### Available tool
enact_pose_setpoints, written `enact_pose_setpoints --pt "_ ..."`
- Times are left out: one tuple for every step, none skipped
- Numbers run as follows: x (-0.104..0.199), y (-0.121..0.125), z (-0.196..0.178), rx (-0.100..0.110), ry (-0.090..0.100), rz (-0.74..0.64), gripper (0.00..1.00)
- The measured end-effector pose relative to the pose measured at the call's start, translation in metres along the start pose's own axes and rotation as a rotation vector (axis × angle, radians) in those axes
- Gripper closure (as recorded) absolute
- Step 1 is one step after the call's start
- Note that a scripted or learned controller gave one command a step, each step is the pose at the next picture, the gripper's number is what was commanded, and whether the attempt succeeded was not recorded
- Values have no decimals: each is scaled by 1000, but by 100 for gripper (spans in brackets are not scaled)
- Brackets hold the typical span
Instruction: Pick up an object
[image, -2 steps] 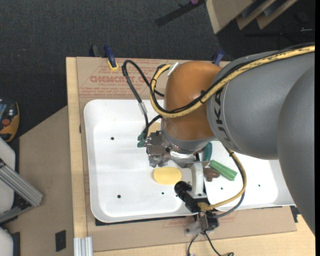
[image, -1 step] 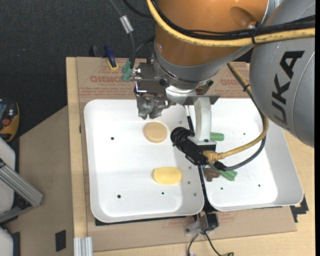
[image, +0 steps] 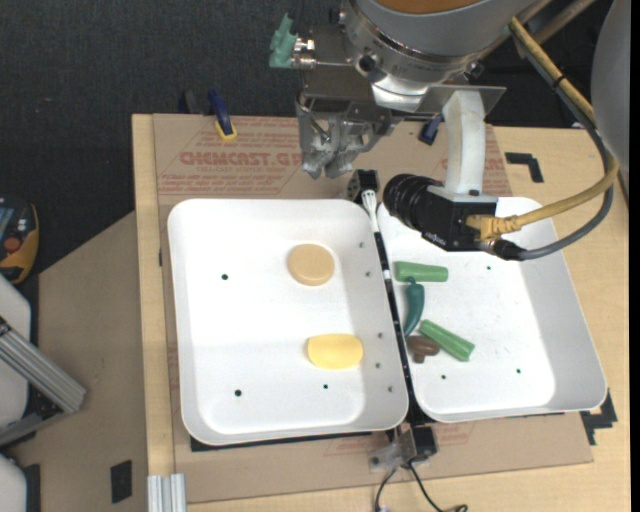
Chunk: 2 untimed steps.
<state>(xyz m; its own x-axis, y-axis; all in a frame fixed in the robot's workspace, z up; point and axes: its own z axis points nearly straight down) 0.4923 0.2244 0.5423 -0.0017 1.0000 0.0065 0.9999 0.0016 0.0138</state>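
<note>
My gripper (image: 330, 160) hangs high above the back edge of the left bin (image: 200, 300), with nothing between its metal fingers. In the left bin lie a tan round disc (image: 311, 265) and a yellow oval piece (image: 334, 351). The right bin (image: 540, 340) holds a green bar (image: 421, 271), a teal curved piece (image: 413, 302), a second green bar (image: 447, 340) and a small brown piece (image: 424, 349), all near its left wall.
A black camera unit (image: 430, 212) with a yellow cable (image: 560, 205) overhangs the right bin's back. A blue-and-yellow clamp (image: 220, 115) sits on the cardboard board behind the left bin. A cable plug (image: 405, 448) lies at the front edge.
</note>
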Motion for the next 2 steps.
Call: enact_pose_setpoints --pt "-10 -2 7 15 -7 2 100" --pt "0 -14 7 16 -7 0 100"
